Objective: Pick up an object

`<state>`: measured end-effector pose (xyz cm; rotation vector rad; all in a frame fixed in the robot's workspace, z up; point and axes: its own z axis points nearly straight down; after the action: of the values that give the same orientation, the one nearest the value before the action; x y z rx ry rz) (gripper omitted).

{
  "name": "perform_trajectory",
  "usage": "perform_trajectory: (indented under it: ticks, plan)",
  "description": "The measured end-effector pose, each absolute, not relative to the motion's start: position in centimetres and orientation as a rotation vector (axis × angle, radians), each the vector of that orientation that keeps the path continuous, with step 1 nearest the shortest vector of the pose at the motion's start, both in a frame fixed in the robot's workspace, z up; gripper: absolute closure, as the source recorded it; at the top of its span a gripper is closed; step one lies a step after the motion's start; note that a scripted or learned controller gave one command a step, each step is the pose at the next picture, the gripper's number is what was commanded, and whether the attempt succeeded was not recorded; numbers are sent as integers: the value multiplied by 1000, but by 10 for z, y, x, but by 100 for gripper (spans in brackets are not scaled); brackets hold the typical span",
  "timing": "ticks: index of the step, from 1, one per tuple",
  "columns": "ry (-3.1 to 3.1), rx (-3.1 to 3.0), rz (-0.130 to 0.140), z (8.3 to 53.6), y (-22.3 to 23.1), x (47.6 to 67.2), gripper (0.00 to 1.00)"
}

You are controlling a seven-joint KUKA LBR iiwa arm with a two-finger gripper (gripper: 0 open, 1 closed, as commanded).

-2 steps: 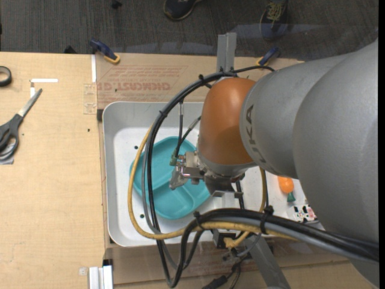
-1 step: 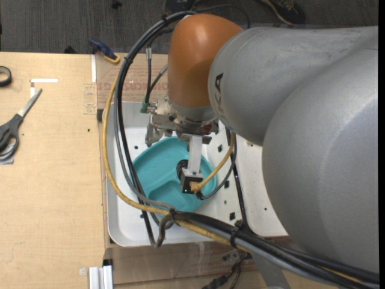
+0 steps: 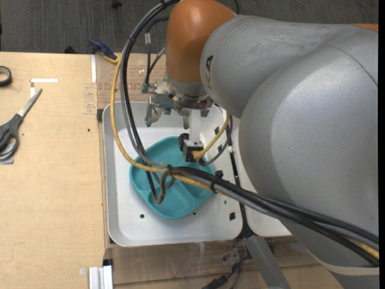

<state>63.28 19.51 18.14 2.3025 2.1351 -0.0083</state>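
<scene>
One teal dish (image 3: 180, 202) in a white bin (image 3: 122, 220), beside the gripper (image 3: 154, 111)

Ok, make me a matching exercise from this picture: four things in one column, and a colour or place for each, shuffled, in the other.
Things:
1. dish
2. scissors
3. bin
4. band above the wrist

Colour or place:
A. orange
B. white
C. on the wooden bench, left of the bin
D. teal

Pairs: 1-D, 2-C, 3-B, 4-A.
</scene>
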Motion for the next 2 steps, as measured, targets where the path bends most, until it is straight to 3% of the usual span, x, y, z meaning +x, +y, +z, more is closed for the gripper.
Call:
perform_trajectory:
  ticks: [1, 2]
  plan:
    - [2122, 2313, -4, 94, 227, 648, 0]
    - [2351, 2079, -2, 146, 191, 660, 0]
